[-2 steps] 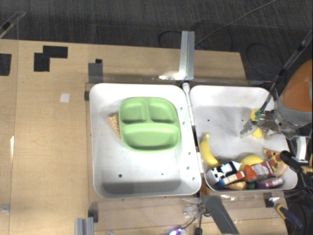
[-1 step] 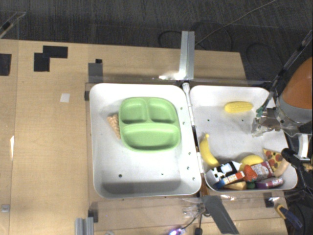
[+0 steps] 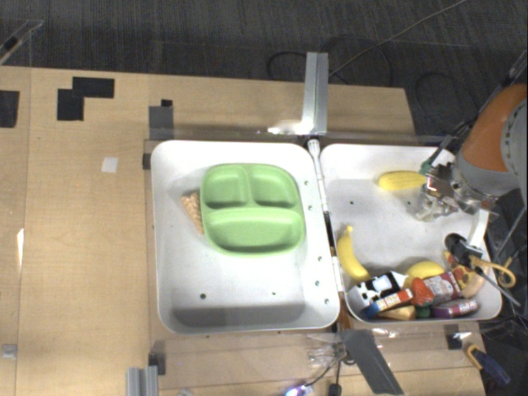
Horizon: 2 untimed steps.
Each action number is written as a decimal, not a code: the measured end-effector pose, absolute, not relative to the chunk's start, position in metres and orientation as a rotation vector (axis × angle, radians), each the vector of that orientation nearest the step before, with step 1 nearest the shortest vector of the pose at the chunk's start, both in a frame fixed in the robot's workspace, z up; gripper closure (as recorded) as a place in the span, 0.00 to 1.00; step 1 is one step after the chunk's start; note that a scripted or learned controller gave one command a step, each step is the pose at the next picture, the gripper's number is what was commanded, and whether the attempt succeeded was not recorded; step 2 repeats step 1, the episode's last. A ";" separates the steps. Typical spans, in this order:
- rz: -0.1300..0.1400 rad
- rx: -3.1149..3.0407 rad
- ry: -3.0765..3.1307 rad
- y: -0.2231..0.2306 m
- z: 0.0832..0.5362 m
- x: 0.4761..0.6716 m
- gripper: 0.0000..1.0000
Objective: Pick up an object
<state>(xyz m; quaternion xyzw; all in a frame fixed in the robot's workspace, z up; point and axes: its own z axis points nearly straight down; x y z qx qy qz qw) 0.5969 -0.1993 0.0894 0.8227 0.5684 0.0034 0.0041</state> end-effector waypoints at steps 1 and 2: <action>0.008 2.806 1.406 -0.135 0.150 0.659 1.00; 0.008 2.806 1.406 -0.135 0.150 0.659 1.00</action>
